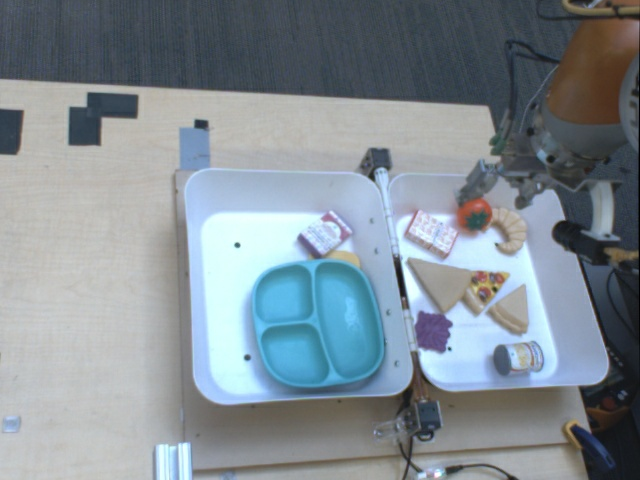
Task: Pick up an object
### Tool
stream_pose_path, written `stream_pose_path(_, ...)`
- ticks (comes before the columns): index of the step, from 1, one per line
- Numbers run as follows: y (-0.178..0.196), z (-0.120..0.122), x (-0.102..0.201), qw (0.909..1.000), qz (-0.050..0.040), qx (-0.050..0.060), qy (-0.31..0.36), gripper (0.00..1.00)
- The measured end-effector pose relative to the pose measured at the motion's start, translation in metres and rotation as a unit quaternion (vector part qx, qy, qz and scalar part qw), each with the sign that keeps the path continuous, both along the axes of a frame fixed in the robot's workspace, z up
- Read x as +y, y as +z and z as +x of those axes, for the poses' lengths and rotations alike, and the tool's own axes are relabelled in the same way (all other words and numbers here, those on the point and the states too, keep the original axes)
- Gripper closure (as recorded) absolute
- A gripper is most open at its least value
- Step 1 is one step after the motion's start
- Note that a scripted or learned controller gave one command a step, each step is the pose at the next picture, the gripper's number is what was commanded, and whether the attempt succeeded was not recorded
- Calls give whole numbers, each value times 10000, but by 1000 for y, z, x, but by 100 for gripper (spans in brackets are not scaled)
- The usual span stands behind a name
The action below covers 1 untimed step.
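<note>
1. Pale wooden bench point(90, 298) under dark carpet at the top; two shallow white bins sit side by side on it, the left bin point(215, 298) and the right bin point(575, 318) touching along a shared middle edge.
2. Left bin holds a teal divided plate point(318, 324), a small pink-and-white packet point(324, 234) just above it, and a yellow scrap peeking from behind the plate's upper rim.
3. Right bin is crowded — a red tomato toy point(475, 215), a croissant point(511, 229) just beside it, a pink-checked packet point(432, 232), a tan wedge point(440, 282), a pizza slice point(487, 290), a bread wedge point(510, 309), a purple cluster point(433, 331) and a small can point(518, 358) lying on its side.
4. The gripper point(505, 180) hangs over the right bin's upper part; how wide its tips stand I cannot tell, and nothing is seen held.
5. The relation that matters — the tomato lies just below and slightly left of the gripper, nearest of all; the croissant's long axis runs roughly up-down beside it, so a descent risks nudging both.
6. Judged from this, the pick is not yet made.
</note>
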<state>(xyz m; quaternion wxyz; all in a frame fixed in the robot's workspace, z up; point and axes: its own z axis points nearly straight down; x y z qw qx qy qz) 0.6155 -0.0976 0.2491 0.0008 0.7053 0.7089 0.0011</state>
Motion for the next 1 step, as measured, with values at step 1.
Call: stream_pose_path(1,-101,-35,-12,10000,0,13,-13,0)
